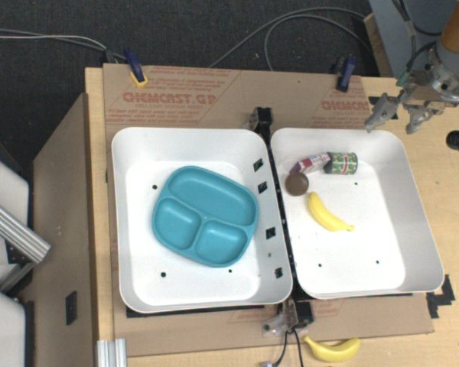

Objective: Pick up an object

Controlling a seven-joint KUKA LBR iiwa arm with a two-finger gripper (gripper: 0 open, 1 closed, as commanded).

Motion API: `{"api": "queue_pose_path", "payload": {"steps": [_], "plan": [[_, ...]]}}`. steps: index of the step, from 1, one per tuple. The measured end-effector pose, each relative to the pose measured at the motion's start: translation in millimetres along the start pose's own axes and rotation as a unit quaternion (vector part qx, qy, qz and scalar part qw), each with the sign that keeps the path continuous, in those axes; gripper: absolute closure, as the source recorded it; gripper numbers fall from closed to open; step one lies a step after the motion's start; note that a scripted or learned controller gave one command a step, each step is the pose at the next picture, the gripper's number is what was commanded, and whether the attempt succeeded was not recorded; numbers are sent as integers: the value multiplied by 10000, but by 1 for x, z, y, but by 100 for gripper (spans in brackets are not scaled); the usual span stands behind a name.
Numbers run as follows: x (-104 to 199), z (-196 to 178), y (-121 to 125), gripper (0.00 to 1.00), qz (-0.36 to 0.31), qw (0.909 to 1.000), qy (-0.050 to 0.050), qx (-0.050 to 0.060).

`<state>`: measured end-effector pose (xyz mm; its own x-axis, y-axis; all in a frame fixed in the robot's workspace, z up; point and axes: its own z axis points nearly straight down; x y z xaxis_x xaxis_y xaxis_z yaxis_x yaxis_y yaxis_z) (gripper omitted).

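Gripper: the gripper (395, 116) sits at the upper right of the frame, over the right bin's (413, 228) top edge, fingers apart, nothing between them.
Objects: banana (327, 212), brown ball (296, 183) and small bottle (330, 163), probably lying on its side, rest in the right bin's upper left.
Progress: nothing lifted yet; reach, descent and grasp all remain.

Grey metal arm (413, 6) with an orange band (457, 33) above the wrist; dark cables run alongside. Silver-grey two-finger hand (400, 118), fingers pale grey, angular.
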<state>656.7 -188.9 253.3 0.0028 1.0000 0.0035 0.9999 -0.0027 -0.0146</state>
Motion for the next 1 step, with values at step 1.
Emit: {"api": "queue_pose_path", "payload": {"steps": [1], "plan": [[1,-9,2,0,-17,10000,-16,-71]]}}
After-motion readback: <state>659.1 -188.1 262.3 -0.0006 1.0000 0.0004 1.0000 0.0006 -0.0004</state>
